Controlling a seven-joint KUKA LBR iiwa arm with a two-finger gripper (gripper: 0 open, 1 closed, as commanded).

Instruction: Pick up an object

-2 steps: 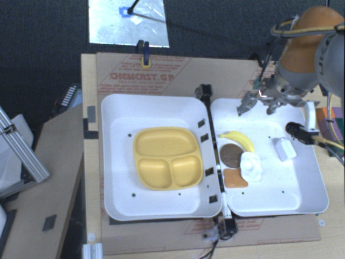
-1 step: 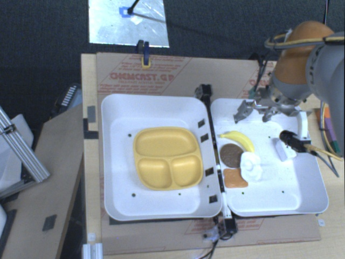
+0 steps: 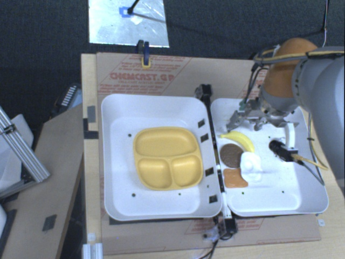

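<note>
While the gripper point(image 3: 249, 118) (grip state unclear) hovers, banana point(image 3: 239, 140) crowds brown disc point(image 3: 232, 154).

From my remote seat, the arm point(image 3: 318, 85) runs off the right edge, so I see just its wrist end. The pincer point(image 3: 249, 117) is a small grey tangle against the white right bin point(image 3: 280, 198); I cannot make out its tips. The banana point(image 3: 240, 140) has one end tucked beneath that hardware. The orange-brown patch point(image 3: 235, 178) is partly covered by a white lump point(image 3: 250, 166), whose shape is too washed-out to identify. The aluminium frame point(image 3: 19, 150) is cropped at the left edge.
</note>
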